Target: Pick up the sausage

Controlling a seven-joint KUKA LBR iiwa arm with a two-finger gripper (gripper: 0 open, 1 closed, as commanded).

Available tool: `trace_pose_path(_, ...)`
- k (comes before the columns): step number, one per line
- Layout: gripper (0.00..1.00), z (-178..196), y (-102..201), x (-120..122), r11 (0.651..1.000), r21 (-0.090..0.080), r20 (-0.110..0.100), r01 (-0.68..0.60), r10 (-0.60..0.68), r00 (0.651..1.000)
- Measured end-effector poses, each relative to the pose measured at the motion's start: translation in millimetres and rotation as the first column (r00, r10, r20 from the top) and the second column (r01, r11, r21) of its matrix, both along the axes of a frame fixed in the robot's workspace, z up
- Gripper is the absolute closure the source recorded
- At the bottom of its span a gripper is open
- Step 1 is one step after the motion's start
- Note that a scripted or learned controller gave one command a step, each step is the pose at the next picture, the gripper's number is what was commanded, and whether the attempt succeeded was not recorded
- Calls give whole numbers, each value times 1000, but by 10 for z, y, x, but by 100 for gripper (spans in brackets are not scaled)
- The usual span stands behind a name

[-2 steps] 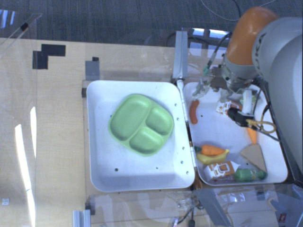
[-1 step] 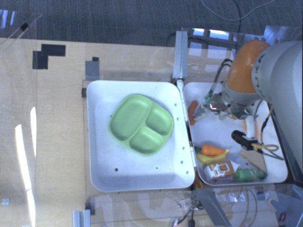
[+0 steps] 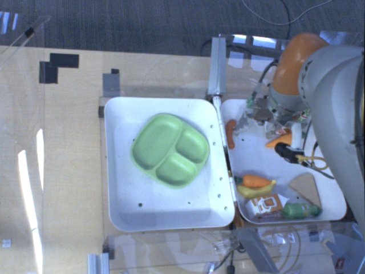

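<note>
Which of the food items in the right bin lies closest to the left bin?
The sausage, the reddish-brown piece lying lengthwise along the right bin's left wall. The carrot, banana and green bottle cluster at the bin's near end, farther right.

The plate sits in the left bin. In the right bin, the sausage lies against the left wall, the gripper just beside it — the carrot, banana, box and bottle crowd the near end.
</note>
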State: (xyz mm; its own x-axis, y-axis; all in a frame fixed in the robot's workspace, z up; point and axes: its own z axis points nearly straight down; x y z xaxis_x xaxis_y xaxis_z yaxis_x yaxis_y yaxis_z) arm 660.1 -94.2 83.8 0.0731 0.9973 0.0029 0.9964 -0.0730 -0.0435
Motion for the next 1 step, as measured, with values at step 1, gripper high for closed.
trace_pose_path(1, 0, 10, 28, 9, 998, -10, 2, 69, -69, 998)
